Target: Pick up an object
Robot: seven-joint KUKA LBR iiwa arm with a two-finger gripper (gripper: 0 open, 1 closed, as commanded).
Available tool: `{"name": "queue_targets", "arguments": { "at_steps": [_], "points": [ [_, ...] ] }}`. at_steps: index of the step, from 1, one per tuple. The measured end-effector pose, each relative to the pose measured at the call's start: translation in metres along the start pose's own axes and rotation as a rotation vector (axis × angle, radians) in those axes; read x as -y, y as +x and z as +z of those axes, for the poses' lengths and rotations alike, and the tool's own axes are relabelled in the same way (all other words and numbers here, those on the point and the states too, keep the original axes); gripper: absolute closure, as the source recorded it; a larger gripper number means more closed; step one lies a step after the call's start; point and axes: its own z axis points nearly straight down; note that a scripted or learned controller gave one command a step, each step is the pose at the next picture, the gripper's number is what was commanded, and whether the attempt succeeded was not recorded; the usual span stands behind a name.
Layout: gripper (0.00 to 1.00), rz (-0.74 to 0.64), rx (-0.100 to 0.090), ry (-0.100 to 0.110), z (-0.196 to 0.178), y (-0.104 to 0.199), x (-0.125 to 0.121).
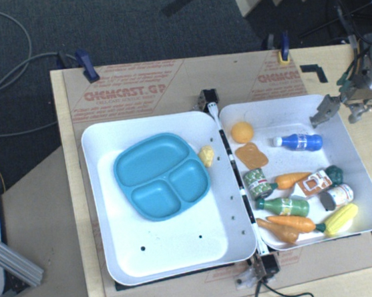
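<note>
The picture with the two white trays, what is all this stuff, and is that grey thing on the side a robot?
Yes. The grey metal part at the right edge is the robot's two-finger gripper, its hand. It hangs over the top right corner of the right white bin, and nothing sits between its fingers.

One camera above the bench looks down at a slant.

The left white bin holds a blue plastic plate with three sections and a small yellow toy beside it.

The right bin holds toy food: a round orange fruit, a blue bottle, a green bottle, an orange carrot and a yellow corn cob.
</note>
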Motion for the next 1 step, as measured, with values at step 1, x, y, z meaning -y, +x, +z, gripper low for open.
{"name": "queue_targets", "arguments": {
  "at_steps": [1],
  "points": [
    [0.0,-0.002,-0.007,0.015,0.1269,0.0476,0.0365]
  ]
}}
